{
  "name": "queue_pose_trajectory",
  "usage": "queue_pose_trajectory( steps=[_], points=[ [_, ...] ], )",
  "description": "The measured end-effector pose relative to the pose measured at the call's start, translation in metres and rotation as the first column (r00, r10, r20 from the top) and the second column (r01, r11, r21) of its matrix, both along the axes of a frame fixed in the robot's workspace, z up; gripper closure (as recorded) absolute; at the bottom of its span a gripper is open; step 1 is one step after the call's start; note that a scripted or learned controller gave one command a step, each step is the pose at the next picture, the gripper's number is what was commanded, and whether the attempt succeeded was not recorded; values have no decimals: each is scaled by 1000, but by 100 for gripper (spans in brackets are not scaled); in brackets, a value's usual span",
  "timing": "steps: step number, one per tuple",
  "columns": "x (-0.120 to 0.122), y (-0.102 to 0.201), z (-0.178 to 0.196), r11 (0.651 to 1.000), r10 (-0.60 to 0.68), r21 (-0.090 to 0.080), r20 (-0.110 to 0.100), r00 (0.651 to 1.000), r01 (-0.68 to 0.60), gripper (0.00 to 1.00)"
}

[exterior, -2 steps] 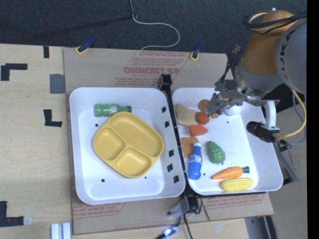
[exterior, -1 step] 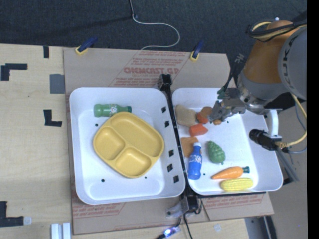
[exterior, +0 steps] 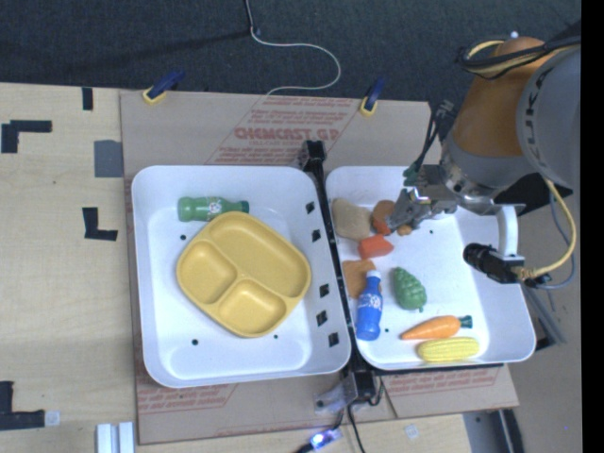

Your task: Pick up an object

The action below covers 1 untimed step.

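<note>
Desk (exterior: 57, 253): wood, cardboard sheet under two white bins.
Left bin (exterior: 151, 281): green bottle (exterior: 212, 209) at far edge, yellow tray (exterior: 243, 273) centre.
Right bin (exterior: 500, 319): blue bottle (exterior: 368, 307), carrot (exterior: 435, 327), corn (exterior: 448, 349) along near edge.
Gripper (exterior: 404, 217): over right bin's far-left corner, by an orange piece (exterior: 381, 217); jaws' state cannot be told.

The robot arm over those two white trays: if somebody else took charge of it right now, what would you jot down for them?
Gripper: low in the right bin, at an orange-brown piece; grip unclear, nothing visibly lifted.
Right bin also holds a tan piece, red piece, blue bottle, green vegetable, carrot, corn.
Left bin: yellow divided plate, green bottle.
Done: approach. Left: grasp and lift one object.
</note>
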<state>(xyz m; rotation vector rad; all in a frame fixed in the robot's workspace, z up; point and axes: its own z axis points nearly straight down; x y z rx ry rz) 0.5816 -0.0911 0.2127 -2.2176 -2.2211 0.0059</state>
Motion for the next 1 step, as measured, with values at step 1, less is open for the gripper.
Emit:
queue_pose_trajectory(
  steps=[1],
  points=[
    [0, 8, 12, 1000, 1, 1, 2, 1000, -1, 100]
  ],
)
